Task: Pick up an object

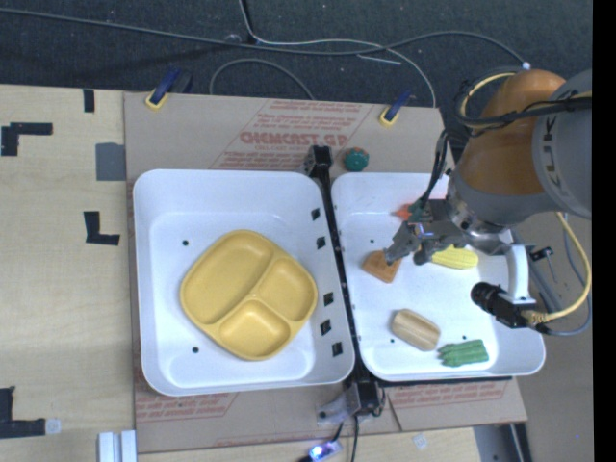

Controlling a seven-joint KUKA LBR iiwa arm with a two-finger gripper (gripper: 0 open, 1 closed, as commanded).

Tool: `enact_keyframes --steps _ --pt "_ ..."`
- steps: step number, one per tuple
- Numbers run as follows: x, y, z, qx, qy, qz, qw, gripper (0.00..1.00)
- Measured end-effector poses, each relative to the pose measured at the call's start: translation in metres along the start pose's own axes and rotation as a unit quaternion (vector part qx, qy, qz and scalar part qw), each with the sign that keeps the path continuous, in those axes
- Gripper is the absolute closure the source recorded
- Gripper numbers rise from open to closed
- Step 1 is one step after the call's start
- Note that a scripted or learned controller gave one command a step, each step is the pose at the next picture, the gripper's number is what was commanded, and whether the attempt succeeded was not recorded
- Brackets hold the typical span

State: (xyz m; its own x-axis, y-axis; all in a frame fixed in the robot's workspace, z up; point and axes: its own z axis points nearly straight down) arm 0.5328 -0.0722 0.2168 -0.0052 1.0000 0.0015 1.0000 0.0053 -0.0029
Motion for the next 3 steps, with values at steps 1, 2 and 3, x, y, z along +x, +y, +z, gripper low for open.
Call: enact_keyframes --steps 1,2,3 --pt "0.059 -0.011 -0.008 0.000 0.000 -0.001 1.0000 1.00" --pt "0.112 -0.014 0.003 0.000 0.000 0.000 1.0000 1.00" --pt "0.167 -0.019 -0.013 -0.001 0.000 -0.001 1.0000 1.00"
